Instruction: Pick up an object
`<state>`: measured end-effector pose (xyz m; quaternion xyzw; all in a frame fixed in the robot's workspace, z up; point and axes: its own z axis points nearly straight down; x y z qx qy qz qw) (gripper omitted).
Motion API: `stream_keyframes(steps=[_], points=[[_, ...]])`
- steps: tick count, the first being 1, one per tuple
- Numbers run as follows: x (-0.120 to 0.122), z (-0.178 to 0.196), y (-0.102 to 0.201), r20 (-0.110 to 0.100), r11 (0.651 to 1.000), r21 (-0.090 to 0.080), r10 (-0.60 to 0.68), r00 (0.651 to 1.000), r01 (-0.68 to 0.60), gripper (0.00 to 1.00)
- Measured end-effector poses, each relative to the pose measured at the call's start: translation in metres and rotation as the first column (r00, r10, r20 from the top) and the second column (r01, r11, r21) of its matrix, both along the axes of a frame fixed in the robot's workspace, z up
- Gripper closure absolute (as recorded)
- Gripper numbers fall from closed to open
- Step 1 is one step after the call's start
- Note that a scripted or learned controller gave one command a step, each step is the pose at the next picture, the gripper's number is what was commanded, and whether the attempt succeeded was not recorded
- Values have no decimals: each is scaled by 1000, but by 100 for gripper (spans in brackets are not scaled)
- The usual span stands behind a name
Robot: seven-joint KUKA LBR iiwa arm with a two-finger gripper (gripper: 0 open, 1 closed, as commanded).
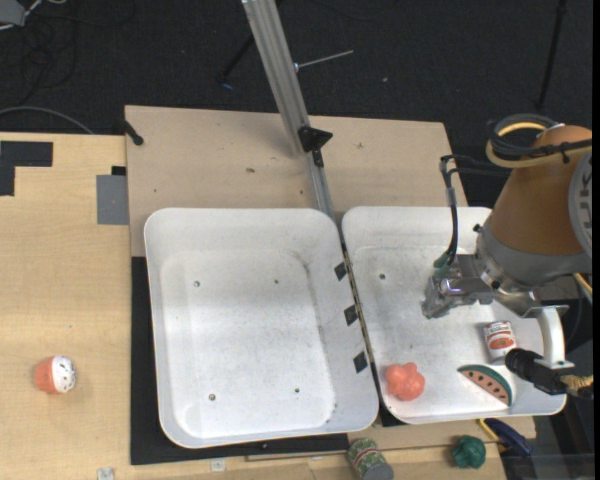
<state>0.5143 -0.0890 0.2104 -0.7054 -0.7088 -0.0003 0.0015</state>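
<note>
The tool (442, 296) hangs over the right bin (400, 230); how far it is open I cannot tell, and no object shows in it. Nothing looks picked yet: the red toy (405, 381), small can (498, 339) and watermelon slice (485, 384) lie in that bin.

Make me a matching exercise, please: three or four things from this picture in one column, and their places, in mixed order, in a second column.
Things:
1. red lumpy toy
2. watermelon slice
3. small can
4. orange-and-white ball

Places:
A. wooden bench, left of both bins
B. right bin, front left corner
C. right bin, front right corner
D. right bin, right side, behind the slice

Pairs: 1-B, 2-C, 3-D, 4-A
</note>
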Motion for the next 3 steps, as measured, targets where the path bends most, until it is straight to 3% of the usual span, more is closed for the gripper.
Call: stream_keyframes(steps=[2, 3], points=[[50, 8, 98, 1, 1000, -2, -1, 1000, 1, 100], [54, 11, 150, -1, 1000, -1, -1, 1000, 1, 100]])
